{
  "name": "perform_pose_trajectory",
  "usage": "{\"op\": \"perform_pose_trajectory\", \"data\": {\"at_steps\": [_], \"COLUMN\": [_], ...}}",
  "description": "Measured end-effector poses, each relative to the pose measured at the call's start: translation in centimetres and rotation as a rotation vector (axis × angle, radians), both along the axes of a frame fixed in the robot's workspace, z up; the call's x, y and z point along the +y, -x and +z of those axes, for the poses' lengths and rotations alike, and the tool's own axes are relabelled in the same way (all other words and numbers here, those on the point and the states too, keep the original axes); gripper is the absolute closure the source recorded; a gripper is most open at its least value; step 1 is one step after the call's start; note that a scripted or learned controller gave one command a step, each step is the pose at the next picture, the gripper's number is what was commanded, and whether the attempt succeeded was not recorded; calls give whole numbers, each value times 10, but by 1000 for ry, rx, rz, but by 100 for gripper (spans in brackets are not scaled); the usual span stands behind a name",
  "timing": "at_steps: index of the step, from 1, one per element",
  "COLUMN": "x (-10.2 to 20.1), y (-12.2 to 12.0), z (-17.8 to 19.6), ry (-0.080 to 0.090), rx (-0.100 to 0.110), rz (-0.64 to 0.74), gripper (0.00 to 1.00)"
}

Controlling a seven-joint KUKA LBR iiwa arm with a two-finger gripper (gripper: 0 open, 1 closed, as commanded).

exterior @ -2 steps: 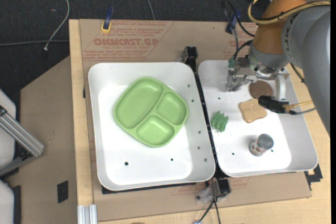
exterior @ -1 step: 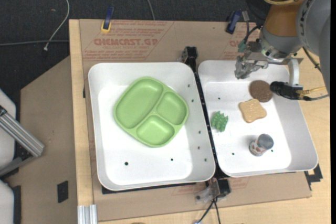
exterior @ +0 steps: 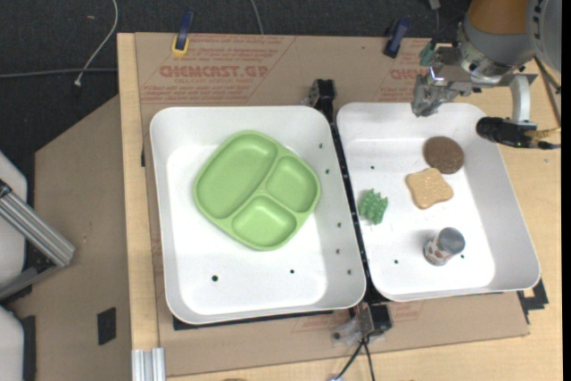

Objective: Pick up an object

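The right bin (exterior: 500, 263) holds a round brown cookie (exterior: 443, 153), a tan cracker-like piece (exterior: 429, 187), a small green spiky toy (exterior: 373, 206) and a small grey and red can lying near the front (exterior: 443, 245). My gripper (exterior: 426, 101) hangs over the far edge of the right bin, above and to the left of the brown cookie. Nothing shows between its fingertips.
The left bin (exterior: 178, 263) carries a light green divided plate (exterior: 257, 189) with three compartments. Black clamps (exterior: 322, 94) join the bins in the middle. Cardboard (exterior: 214, 67) lies under both bins, with blue clips at its far edge.
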State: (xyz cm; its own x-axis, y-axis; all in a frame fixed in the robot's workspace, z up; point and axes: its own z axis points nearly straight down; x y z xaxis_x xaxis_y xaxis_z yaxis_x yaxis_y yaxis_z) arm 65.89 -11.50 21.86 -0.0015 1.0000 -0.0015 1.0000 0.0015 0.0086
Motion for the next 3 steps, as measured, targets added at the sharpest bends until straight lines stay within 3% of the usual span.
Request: {"op": "perform_pose_trajectory", "data": {"at_steps": [1, 3], "x": [45, 138], "y": [10, 65], "z": [5, 10], "ry": [-4, -4], "rx": [10, 12], "rz": [3, 3], "gripper": [100, 100]}}
